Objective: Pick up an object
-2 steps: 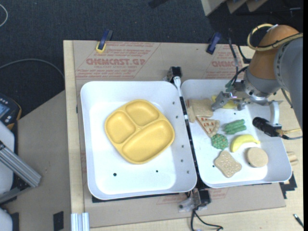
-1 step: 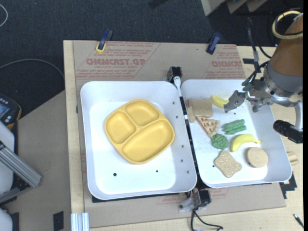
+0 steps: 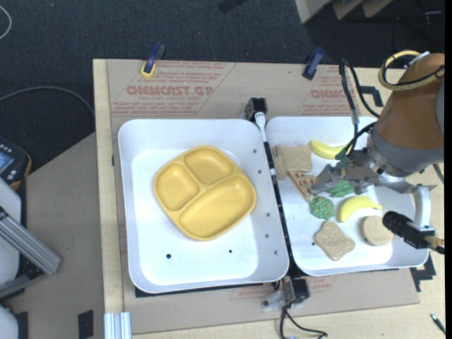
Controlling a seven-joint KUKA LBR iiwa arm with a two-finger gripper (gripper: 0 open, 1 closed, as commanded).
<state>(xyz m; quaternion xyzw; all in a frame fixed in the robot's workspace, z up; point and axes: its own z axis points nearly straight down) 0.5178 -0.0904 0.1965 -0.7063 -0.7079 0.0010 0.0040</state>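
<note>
A robotics lab: a cardboard-covered bench [image 3: 212, 83] held by spring clamps [image 3: 151, 61], two white bins [image 3: 134, 189], aluminium framing [image 3: 28, 242], loose cables [image 3: 296, 323] on dark carpet [image 3: 106, 13]

The pincer [image 3: 330, 182] hangs low in the right bin [image 3: 367, 263], perhaps touching a green toy [image 3: 323, 207]; the left bin [image 3: 141, 189] holds a yellow tray [image 3: 205, 191].

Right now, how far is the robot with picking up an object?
Done: the gripper is down in the right bin, among the toy foods near a green piece. In hand: nothing I can confirm. Left: grasp and lift. The yellow tray sits in the left bin.
</note>
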